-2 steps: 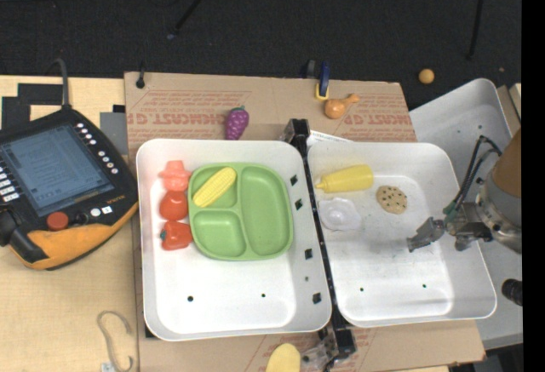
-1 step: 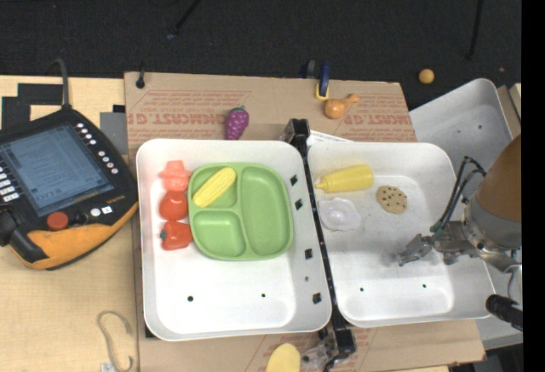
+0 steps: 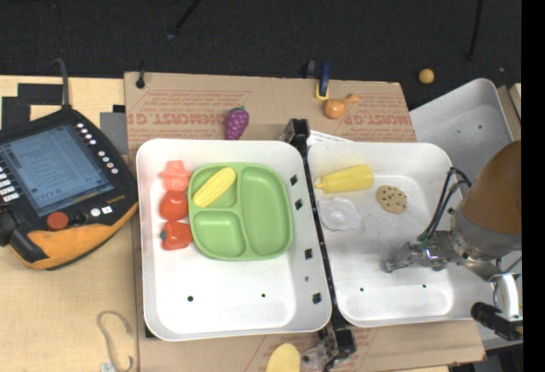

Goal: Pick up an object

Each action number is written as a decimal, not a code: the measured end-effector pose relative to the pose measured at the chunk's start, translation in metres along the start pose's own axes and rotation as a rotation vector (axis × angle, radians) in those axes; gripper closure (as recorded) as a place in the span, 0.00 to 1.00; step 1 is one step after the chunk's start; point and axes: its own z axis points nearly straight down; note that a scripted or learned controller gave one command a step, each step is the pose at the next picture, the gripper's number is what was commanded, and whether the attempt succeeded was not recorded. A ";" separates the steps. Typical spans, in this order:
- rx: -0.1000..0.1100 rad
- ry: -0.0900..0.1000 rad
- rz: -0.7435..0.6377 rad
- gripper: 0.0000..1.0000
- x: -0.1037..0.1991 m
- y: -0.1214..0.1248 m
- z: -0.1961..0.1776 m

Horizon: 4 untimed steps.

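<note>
The right bin point(image 3: 375, 298) holds a yellow bottle point(image 3: 345, 180) near its far left, a round brown cookie point(image 3: 392, 198) to the right of it, and a clear plastic piece point(image 3: 339, 214) just below the bottle. My gripper point(image 3: 400, 260) is low over the bin floor at the right middle, pointing left. It is below and slightly right of the cookie, apart from all three objects. Nothing shows in it. The orange-banded arm point(image 3: 498, 196) comes in over the bin's right rim.
The left bin point(image 3: 221, 302) carries a green divided plate point(image 3: 241, 211) with a corn cob point(image 3: 213, 186), and red and orange toy foods point(image 3: 174, 207) beside it. Purple grapes point(image 3: 236, 122), an orange gourd point(image 3: 338, 106) and a lemon point(image 3: 283, 357) lie outside the bins. A control pendant point(image 3: 55, 183) is at left.
</note>
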 end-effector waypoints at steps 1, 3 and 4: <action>-0.004 -0.001 0.006 1.00 -0.002 0.001 -0.013; -0.004 -0.002 0.002 1.00 0.007 0.000 -0.125; -0.003 -0.001 0.002 1.00 0.006 0.001 -0.142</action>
